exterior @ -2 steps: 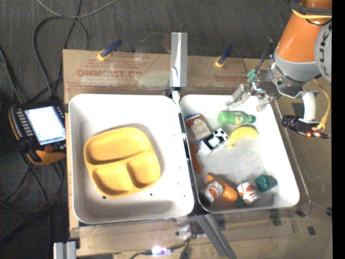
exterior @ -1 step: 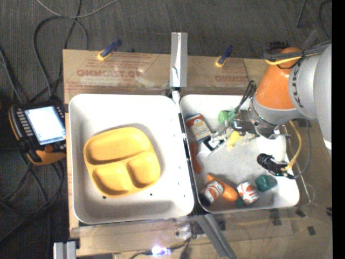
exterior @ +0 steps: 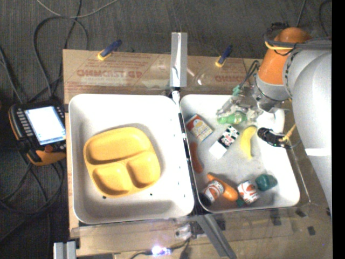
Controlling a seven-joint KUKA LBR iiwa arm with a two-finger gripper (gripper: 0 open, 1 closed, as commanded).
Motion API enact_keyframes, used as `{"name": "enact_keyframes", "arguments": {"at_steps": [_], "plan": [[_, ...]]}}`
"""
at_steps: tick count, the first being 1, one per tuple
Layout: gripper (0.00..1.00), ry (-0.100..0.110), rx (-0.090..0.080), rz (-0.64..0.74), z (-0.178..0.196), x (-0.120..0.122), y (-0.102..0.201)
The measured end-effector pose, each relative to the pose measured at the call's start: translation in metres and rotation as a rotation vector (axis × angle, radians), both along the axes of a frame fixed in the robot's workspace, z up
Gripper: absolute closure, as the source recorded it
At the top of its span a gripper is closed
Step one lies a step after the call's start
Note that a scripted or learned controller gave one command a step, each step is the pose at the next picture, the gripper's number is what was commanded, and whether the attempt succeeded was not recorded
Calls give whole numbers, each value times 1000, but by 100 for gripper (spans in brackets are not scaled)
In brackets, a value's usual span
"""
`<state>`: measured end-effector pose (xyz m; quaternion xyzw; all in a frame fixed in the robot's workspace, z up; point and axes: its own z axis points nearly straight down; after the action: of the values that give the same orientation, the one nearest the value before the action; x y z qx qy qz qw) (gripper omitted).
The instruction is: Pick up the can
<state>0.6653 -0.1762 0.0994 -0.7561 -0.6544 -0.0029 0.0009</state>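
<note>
We see the small red-and-white metal can (exterior: 248, 192) lying near the six o'clock edge of the right-hand shallow white bin (exterior: 294, 196), between an orange-and-white bottle (exterior: 218, 189) and a dark green rounded object (exterior: 266, 182). Well apart, toward twelve o'clock, the two-finger gripper (exterior: 237, 108) hangs over a green item (exterior: 230, 115); we cannot tell its opening or hold.

I count two white bins (exterior: 75, 161), with one yellow divided tray (exterior: 123, 159) in the left. In the right: two cans (exterior: 214, 190), one banana (exterior: 248, 140), two small cartons (exterior: 199, 127), one carrot (exterior: 229, 190), one teal piece (exterior: 266, 182).
</note>
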Motion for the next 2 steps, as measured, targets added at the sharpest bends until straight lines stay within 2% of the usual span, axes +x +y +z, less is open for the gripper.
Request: {"name": "enact_keyframes", "arguments": {"at_steps": [1,2], "plan": [[0,16,-1,133,-1,0,0],[0,12,-9,135,-8,2,77]]}}
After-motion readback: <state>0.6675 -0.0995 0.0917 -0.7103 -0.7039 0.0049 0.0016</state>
